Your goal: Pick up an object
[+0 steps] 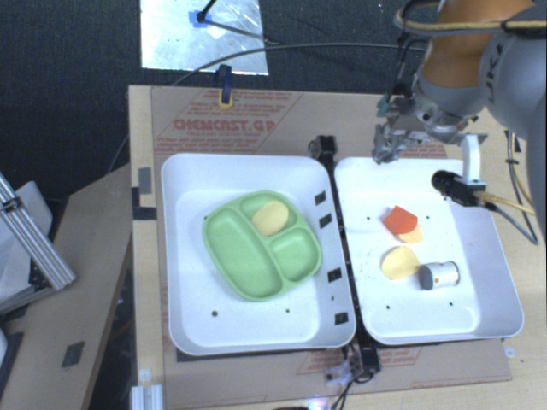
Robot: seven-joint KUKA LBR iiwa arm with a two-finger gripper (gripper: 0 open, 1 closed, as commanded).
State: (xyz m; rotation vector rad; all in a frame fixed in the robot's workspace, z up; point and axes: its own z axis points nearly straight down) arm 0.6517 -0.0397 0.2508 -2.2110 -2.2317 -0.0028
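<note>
While the grey arm [504, 67] reaches in with its orange band uppermost, the gripper [389, 150] hangs over the far rim of the right bin [487, 314], at the corner nearest the divide between the two bins, well apart from everything lying in that bin. Whether its fingers are spread or pressed together cannot be told from this angle; nothing is seen between them. Near the middle of the right bin lies an orange block [400, 220], touching a small yellow-orange piece [412, 236] on its near side. Just nearer the viewer rests a pale yellow lump [398, 263], and beside it, toward the bin's outer wall, a small grey-and-white cylinder [438, 274] lies on its side. Across the divide from the right bin, the left bin [197, 314] holds a green divided tray [248, 263], with a yellow rounded object [271, 218] in its far compartment.
</note>
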